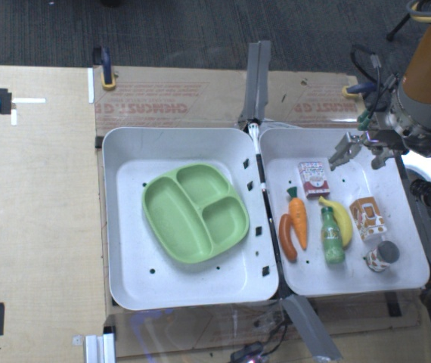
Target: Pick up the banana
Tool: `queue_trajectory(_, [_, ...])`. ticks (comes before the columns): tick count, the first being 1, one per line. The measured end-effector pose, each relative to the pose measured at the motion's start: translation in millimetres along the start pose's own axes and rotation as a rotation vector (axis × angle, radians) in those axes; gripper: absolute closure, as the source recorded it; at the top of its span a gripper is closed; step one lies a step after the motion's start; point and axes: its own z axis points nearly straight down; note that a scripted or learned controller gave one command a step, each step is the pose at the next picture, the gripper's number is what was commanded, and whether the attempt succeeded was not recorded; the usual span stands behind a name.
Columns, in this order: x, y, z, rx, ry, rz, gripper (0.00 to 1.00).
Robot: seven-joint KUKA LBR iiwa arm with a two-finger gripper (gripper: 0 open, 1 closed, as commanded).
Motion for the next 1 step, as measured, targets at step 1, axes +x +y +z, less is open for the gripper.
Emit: queue_trajectory(1, [-23.5,-25.1,50.6,0.000,0.000,0.085,0.00])
